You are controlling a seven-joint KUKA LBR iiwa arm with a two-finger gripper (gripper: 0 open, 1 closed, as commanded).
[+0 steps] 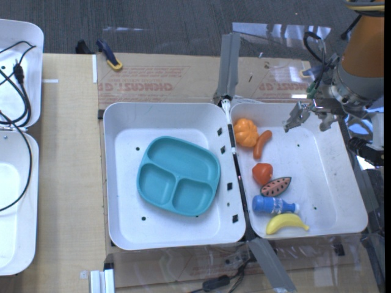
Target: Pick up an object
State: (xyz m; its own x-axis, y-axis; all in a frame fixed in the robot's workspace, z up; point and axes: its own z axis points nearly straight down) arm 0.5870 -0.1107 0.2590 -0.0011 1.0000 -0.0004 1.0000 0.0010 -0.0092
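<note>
The right bin (330, 163) holds several toy foods along its left side: an orange pumpkin (245, 132), a red-orange sausage (263, 143), a red tomato (262, 173), a watermelon slice (276, 186), a blue bottle (273, 206) and a yellow banana (287, 223). My gripper (310, 121) hangs above the bin's far edge, to the right of the pumpkin and sausage and apart from them. Its fingers are open with nothing between them.
The left bin (119, 163) holds a teal divided plate (178, 176). A grey divider post (228, 66) rises behind the junction of the bins. A blue and yellow clamp (109, 55) lies on the cardboard behind. White trays with cables (15, 78) sit far left.
</note>
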